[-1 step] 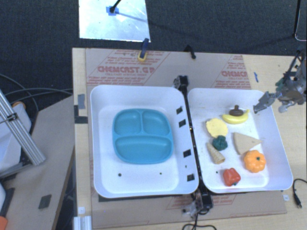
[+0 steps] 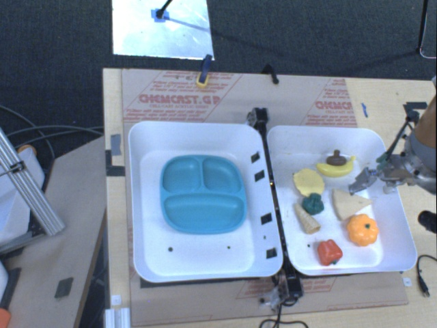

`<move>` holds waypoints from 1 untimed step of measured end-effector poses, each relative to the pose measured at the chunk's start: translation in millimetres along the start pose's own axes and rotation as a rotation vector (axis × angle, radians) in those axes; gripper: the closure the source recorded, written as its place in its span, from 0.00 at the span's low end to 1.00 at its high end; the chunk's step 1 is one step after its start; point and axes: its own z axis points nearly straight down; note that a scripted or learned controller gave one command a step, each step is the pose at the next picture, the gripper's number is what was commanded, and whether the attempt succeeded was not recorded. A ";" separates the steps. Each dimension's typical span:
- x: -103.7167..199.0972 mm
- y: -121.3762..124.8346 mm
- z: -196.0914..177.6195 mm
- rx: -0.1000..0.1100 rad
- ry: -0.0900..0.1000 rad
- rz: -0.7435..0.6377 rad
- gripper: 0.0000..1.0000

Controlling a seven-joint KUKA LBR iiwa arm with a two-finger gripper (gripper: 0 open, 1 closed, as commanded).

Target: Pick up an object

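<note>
the gripper (image 2: 365, 180) hangs over the right bin (image 2: 392, 251), just above the wedge (image 2: 348, 202), jaws parted and holding nothing. this looks like the approach; next it must drop and close on the wedge.

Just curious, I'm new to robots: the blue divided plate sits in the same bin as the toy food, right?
Not quite. The camera view shows the blue divided plate alone in the left bin, while the toy food, such as the small pumpkin, lies in the right bin.
</note>
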 end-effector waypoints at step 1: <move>56.4 68.6 86.7 -0.013 -0.002 -0.010 0.00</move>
